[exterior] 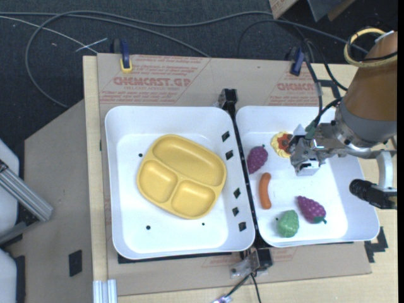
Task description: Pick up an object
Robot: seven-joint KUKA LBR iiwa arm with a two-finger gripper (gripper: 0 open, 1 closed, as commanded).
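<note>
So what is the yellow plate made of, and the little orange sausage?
The yellow plate looks like moulded plastic: one even colour, smooth, three rounded sections, dull sheen. The orange sausage seems to be toy plastic or rubber, judging by its flat uniform colour; which one isn't clear.

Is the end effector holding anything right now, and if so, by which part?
Cannot be told. The end effector sits in the right bin beside the yellow-and-red toy, but this slanted view does not show anything gripped in it.

Yellow divided plate [182, 176]; white bins [120, 169]; orange sausage [265, 190]; purple grapes [311, 208]; green broccoli [288, 223]; magenta toy fruit [256, 159].
</note>
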